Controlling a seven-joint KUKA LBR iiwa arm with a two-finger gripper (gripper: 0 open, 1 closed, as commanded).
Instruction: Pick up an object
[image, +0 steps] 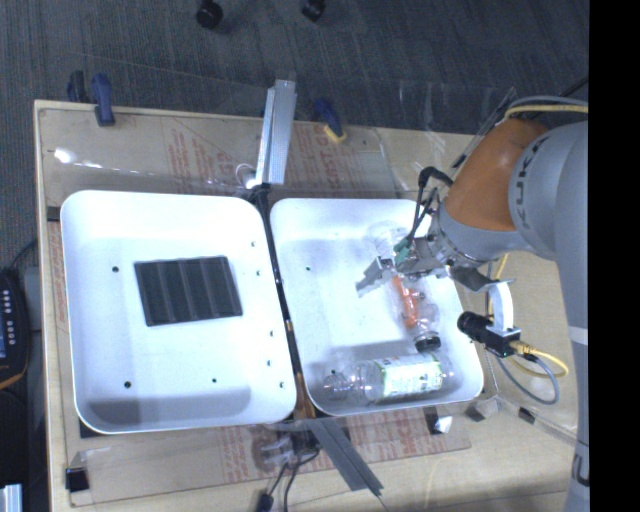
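Arm: the grey KUKA arm (520, 190) reaches in from the right, its orange band above the wrist, bent low over the right bin (320, 240)
Gripper: the gripper (385, 270) hangs over the middle of the right bin, just above a clear bottle; whether it is apart or together cannot be told from this slant
Nearest object: a small clear bottle with orange contents and a dark cap (415, 310) lies on its side beneath and just beside the gripper, likely the target since the wrist is lined up over it
Other object: a larger clear bottle with a white label (395, 380) rests along the bin's near wall, where the slope of the floor would let it roll
Left bin: the left bin (90, 240) carries a dark ribbed pad (188, 290) lying flat
Progress: nothing visibly lifted; the pick appears not yet done
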